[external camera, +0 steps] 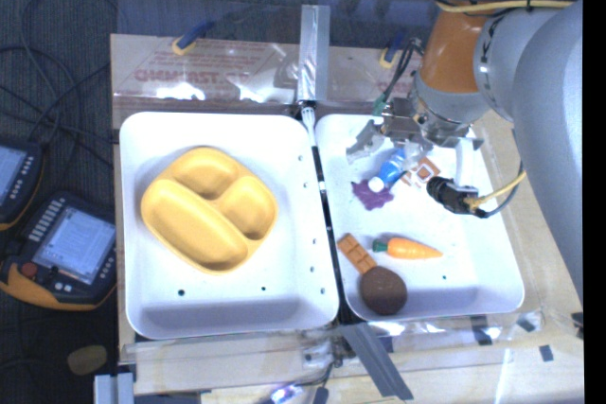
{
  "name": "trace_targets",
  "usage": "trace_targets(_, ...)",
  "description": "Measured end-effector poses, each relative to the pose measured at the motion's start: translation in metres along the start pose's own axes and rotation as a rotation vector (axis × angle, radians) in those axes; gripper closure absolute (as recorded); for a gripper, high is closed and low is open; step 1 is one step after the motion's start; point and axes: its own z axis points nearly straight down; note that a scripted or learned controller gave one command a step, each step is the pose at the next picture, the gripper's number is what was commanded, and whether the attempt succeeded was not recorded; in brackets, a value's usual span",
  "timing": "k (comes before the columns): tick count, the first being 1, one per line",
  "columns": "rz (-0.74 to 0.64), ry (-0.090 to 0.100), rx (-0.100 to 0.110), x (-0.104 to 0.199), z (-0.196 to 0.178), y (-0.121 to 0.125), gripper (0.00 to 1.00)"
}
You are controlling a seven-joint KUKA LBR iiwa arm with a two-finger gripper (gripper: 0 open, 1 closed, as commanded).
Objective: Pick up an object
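Reaching: arm (530, 43) comes in from the right, orange band above the wrist, gripper (409, 147) low over the back of the right bin (502, 284).
Fingers: can't tell open or closed, hidden under the wrist hardware.
Bottle: one, blue with a white cap, at (388, 173), right under the gripper, in the back half of the right bin. Long axis runs diagonal, cap end toward the front-left, blue end toward the back-right under the gripper. Contact with the gripper: can't tell.
Purple piece: one (367, 195), flat, just beside the bottle's cap end.
Small box: one (423, 171), orange and white, just right of the bottle.
Carrot: one (410, 249), lies roughly left-right, green end left, tip pointing right, front half of the right bin.
Brown bar: one (352, 253), just left of the carrot.
Brown ball: one (383, 289), at the front of the right bin, touching or nearly touching the bar.
Left bin (142, 298): one yellow lumpy item (208, 208), three lobes, near its middle.
Bins: two, side by side.
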Motion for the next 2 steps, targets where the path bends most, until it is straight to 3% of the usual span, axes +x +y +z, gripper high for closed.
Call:
trace_targets(1, 0.057, 0.001, -0.032, -0.041, 0.062, 0.004, 0.0)
trace_targets(2, 0.091, 0.006, -0.046, -0.05, 0.072, 0.03, 0.0)
